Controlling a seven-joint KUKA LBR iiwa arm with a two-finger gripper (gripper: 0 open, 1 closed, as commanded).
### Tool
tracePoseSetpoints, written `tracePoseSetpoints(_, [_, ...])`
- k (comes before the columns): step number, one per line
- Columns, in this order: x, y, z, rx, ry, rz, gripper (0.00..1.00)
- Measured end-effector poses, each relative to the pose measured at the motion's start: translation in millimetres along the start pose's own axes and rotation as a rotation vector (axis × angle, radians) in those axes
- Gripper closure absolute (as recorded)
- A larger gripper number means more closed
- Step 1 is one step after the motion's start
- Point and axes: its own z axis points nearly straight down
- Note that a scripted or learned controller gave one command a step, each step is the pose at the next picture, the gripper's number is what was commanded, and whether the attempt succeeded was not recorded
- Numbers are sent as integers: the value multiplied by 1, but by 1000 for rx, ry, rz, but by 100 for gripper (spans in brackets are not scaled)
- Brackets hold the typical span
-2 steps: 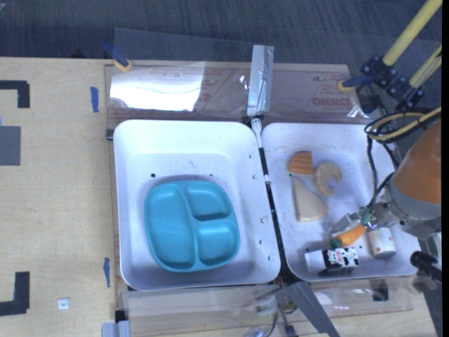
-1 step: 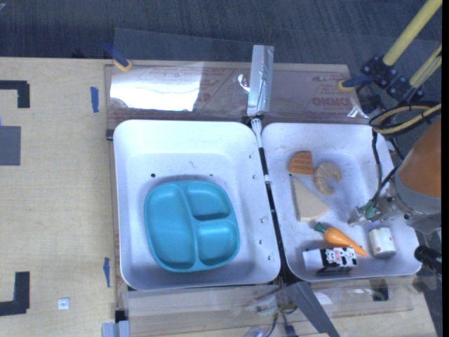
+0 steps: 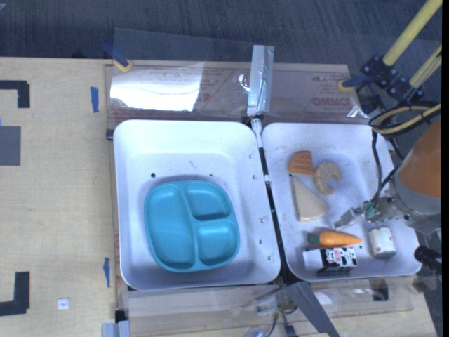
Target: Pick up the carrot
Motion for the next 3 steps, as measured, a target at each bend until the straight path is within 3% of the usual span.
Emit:
tracePoseSetpoints(1, [49, 4, 16, 16, 22, -161, 0])
tracePoseSetpoints(2, [34, 24, -89, 34, 16, 460, 0])
tracePoseSetpoints(3, [59, 3, 17, 30, 18, 395, 0])
